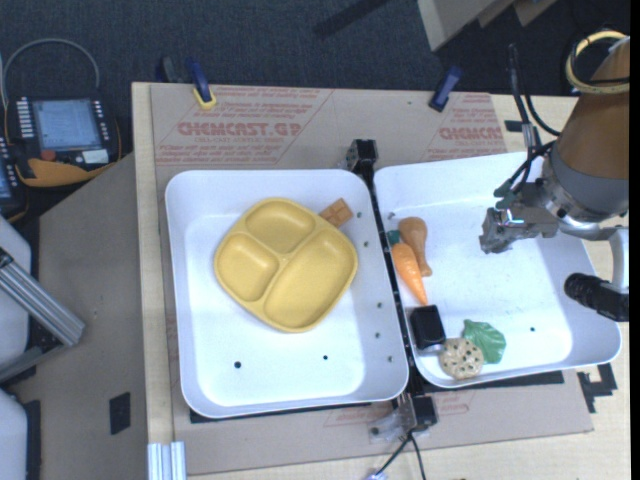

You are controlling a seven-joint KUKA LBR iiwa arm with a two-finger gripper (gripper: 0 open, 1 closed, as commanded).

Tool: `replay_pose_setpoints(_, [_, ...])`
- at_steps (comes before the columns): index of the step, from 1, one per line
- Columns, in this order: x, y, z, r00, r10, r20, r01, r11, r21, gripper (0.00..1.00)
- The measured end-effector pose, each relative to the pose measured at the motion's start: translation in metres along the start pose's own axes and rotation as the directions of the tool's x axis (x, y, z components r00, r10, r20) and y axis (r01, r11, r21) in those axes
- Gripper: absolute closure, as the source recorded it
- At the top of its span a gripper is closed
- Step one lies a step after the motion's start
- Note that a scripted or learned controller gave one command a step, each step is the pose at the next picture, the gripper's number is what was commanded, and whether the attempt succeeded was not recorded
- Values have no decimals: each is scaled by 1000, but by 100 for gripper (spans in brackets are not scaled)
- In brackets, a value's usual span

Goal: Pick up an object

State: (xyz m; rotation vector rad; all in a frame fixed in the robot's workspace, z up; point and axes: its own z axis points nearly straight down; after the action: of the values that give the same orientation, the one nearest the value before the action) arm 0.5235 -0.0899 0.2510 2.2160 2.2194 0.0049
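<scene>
The right bin point(540, 183) holds an orange carrot point(408, 273) and a tan drumstick-shaped piece point(414, 236) by its left wall. A black block point(427, 325), a round cookie point(461, 358) and a green leafy piece point(487, 337) lie near its front edge. My gripper point(497, 235) hangs over the right bin's middle right, well apart from these objects, and nothing shows between its fingers. The left bin point(200, 338) carries a yellow divided plate point(286, 264) with a small brown block point(337, 212) at its far right edge.
The orange-banded arm point(600, 138) reaches in from the right above the right bin's far corner. A black divider point(378, 258) runs between the two bins. Blue clamps point(202, 86) sit at the bench's back edge, and a pendant screen point(62, 128) sits off to the left.
</scene>
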Motion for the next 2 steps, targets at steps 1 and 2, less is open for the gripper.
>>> replay_pose_setpoints(1, [60,7,0,1000,-4,-2,4,1000,3,100])
replay_pose_setpoints(2, [112,14,-1,1000,-2,-1,2,1000,4,100])
